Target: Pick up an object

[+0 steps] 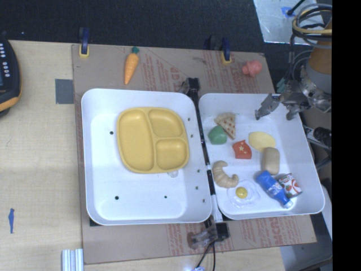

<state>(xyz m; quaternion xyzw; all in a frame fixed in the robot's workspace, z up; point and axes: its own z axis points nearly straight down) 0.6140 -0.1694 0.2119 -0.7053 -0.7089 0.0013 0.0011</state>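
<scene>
**Gripper above right bin, nothing held**

Left white bin (101,205): a yellow three-compartment plastic plate (152,139) lies near its centre. An orange toy carrot (131,66) rests on the brown board beyond the bin's far edge, long axis running far-to-near, green top pointing away.

Right white bin (307,151): green round toy (217,134), tan waffle wedge (226,124), beige croissant (224,175), red block (242,149), fried egg toy (241,193), yellow lemon-like piece (261,140), tan potato-shaped piece (271,160) with its long axis far-to-near, and a blue packet (273,187) lying diagonally near the bin's near right corner.

The two-finger gripper (277,107) hangs over the far right corner, fingers spread wide, with nothing between them.
</scene>
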